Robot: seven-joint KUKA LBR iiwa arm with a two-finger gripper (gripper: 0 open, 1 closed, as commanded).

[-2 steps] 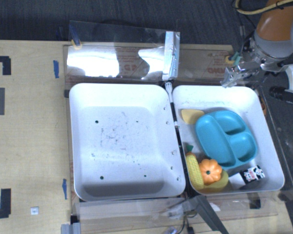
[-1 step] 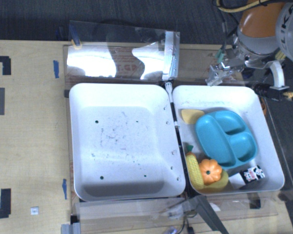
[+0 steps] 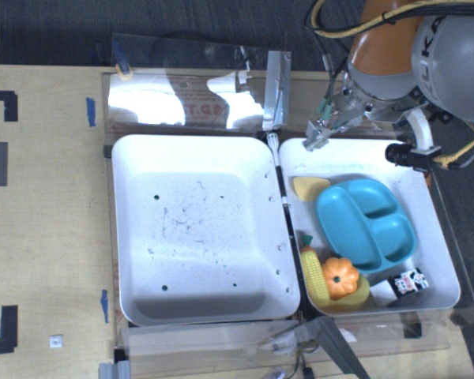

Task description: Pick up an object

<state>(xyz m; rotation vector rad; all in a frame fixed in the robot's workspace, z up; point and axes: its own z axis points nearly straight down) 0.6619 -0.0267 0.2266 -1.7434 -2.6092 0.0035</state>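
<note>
- The tabletop (image 3: 39, 212) is pale wood, and two white bins sit on it side by side.
- The things to pick from all lie in the right bin (image 3: 442, 235): a big blue tray (image 3: 365, 221), a small orange pumpkin (image 3: 340, 276), a yellow corn (image 3: 314, 279) touching it, and a little black-and-white toy (image 3: 408, 283).
- The tool (image 3: 316, 136) hangs over the bin's far left corner, holding nothing.
- I cannot tell how its tips stand.
- A good try, I think: go straight down over the pumpkin, since it is small and round.
</note>
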